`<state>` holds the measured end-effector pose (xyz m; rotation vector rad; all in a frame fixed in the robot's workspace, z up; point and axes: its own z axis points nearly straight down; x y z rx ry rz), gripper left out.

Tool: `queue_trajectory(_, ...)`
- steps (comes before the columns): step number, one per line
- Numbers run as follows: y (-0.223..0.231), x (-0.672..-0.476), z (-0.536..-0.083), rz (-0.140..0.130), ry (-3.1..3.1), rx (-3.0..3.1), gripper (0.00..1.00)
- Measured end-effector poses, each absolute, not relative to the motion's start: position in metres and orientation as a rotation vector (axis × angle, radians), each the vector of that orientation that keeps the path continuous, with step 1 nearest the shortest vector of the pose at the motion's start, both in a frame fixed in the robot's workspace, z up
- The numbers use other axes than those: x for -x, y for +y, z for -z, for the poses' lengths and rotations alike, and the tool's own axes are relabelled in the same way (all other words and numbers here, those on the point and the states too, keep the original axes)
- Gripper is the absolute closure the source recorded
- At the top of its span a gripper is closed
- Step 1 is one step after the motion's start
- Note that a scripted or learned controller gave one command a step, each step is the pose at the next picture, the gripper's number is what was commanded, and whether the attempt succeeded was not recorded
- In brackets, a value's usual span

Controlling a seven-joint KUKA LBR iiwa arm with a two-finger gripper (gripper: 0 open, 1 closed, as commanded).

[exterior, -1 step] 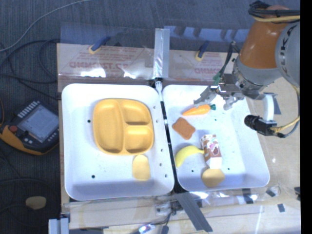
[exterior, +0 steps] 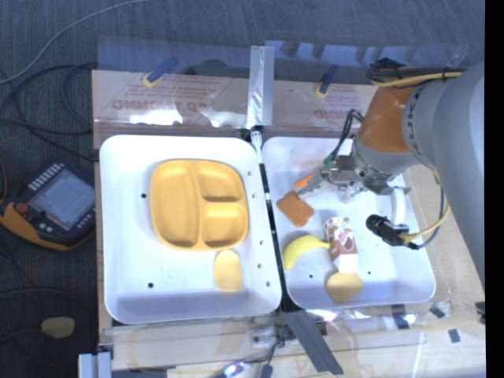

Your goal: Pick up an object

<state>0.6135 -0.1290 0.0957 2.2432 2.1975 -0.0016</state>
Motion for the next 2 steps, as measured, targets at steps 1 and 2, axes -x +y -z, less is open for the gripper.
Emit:
queue_trajectory(1, -0.142, -0.486, -0.118, 0.000, 2.524, -1.873, 0.00)
queue_trajectory(2, -0.159, -0.506, -0.088, -0.007, 2.517, -1.872, 0.00)
